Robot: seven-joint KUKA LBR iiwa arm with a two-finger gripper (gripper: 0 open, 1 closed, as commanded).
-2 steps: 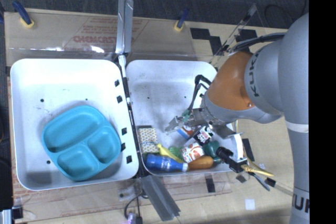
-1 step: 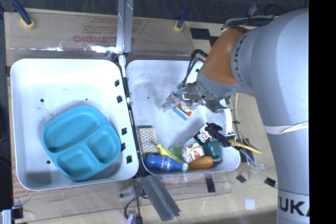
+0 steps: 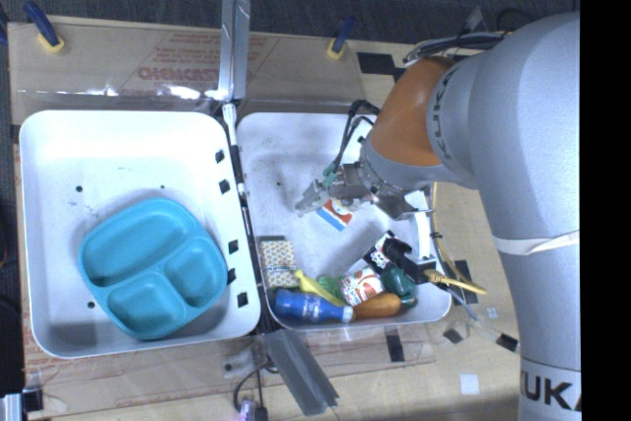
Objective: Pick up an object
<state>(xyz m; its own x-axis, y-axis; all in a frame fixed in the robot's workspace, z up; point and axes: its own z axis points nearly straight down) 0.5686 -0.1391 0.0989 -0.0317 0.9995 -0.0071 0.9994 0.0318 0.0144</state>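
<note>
- Lying flat on the floor of the right bin (image 3: 271, 153), a small white card or packet with red and blue markings (image 3: 338, 212) sits directly under the gripper (image 3: 320, 195) and looks like the likeliest target for the pick.
- Reaching down and leftward from the orange band (image 3: 409, 118), the gripper hangs just over the packet's upper left edge; its metal fingers are a pale blur against the white floor, and whether they are spread or closed cannot be told from here.
- Nothing can be seen between the fingers, so by my reading no object is held yet.
- Heaped along the near wall of the same bin are the other candidates: a blue bottle (image 3: 308, 308), a yellow piece (image 3: 317, 287), a red-and-white container (image 3: 363, 288), a dark green item (image 3: 399, 279) and a patterned sponge-like block (image 3: 277, 254), crowded and overlapping, probably harder to take singly.
- Resting alone in the left bin (image 3: 59, 138), a blue divided tray (image 3: 153, 268) lies well apart from the arm.
- Covering the right bin's far side, the grey arm (image 3: 518, 143) hides whatever lies beneath it.
</note>
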